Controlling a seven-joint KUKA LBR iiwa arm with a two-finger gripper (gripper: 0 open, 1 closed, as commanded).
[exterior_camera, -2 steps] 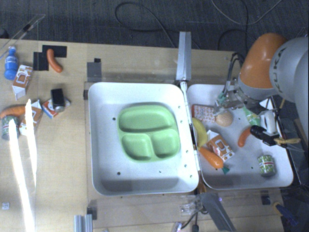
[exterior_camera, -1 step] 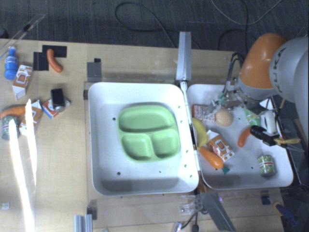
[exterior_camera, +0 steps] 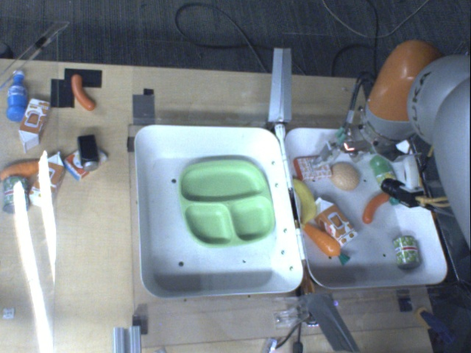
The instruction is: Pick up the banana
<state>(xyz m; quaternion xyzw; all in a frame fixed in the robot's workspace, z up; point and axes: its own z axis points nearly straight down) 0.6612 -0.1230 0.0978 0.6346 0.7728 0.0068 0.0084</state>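
Pincer hangs over the far end of the right bin, well beyond the banana, and whether its tips are apart or together cannot be told, since the metal there is a small blur under the arm's orange band; nothing is seen between them

By my judgement the task is at its start: the banana lies untouched, so the reach, the closing and the lift are all left to do

Taking the banana as the landmark, from largest to smallest:
- the left bin lies just across the divider on its left, bearing a green 3-part tray
- a red-and-white packet sits just beyond its far end
- a carton with orange print is just beside it on the right
- a carrot-like orange piece lies at its near end
- a tan egg-shaped thing is a little further right and beyond
- a small green can stands well apart toward the near right corner

The banana itself is yellow, short and gently curved, lying flat along the right bin's left wall, tight to the divider and partly crowded by the carton
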